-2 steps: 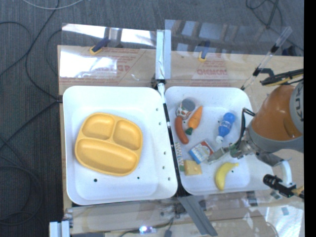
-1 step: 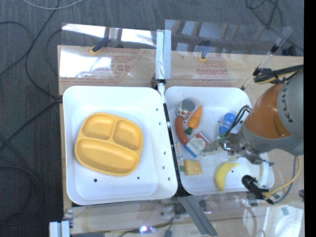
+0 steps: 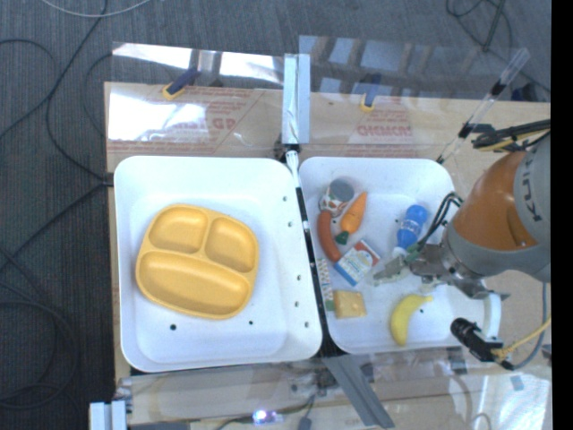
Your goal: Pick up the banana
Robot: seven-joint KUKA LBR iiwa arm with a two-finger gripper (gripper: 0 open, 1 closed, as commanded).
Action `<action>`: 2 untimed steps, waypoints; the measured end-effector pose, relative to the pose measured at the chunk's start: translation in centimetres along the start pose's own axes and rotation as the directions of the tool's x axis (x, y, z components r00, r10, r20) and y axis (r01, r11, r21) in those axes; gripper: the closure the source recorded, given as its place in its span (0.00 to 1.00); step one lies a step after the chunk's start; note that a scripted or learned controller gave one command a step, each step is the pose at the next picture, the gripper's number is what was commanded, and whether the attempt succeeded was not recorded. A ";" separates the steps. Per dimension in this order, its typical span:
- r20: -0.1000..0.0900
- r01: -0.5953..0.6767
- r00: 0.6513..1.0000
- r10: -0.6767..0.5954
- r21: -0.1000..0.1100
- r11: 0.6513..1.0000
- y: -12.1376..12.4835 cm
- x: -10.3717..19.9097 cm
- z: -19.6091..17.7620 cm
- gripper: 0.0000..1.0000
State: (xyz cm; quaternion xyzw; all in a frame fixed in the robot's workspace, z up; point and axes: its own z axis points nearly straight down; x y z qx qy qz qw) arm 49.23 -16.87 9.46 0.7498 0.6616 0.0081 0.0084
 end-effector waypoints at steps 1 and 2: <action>0.007 -0.183 0.983 0.183 0.027 0.983 -2.0 10.3 -8.8 0.00; 0.008 -0.173 0.985 0.173 0.028 0.985 -0.7 3.1 -3.7 0.00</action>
